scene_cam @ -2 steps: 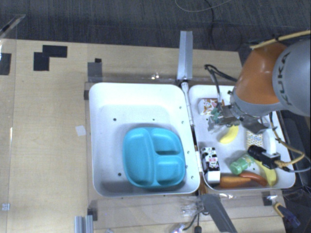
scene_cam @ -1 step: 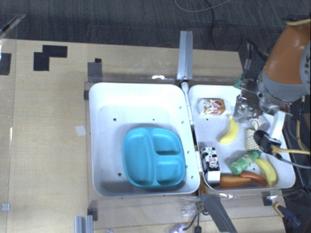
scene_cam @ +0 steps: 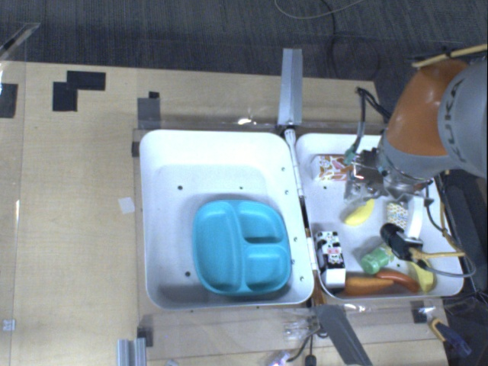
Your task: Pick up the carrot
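Nothing lifted yet: the long orange carrot (scene_cam: 379, 283) lies along the right bin's (scene_cam: 309, 152) near wall; gripper (scene_cam: 364, 183) hovers farther back, jaw state unclear.

Two white bins (scene_cam: 152, 204), one blue plate (scene_cam: 240, 244) (three compartments), one carrot (scene_cam: 374, 284), one green cylinder (scene_cam: 375, 261).

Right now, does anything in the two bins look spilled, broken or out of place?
Nothing stands out. The blue plate lies flat in the left bin. In the right bin, the carrot lies along the near wall among loosely jumbled items, none visibly damaged. The gripper hovers above the far end.
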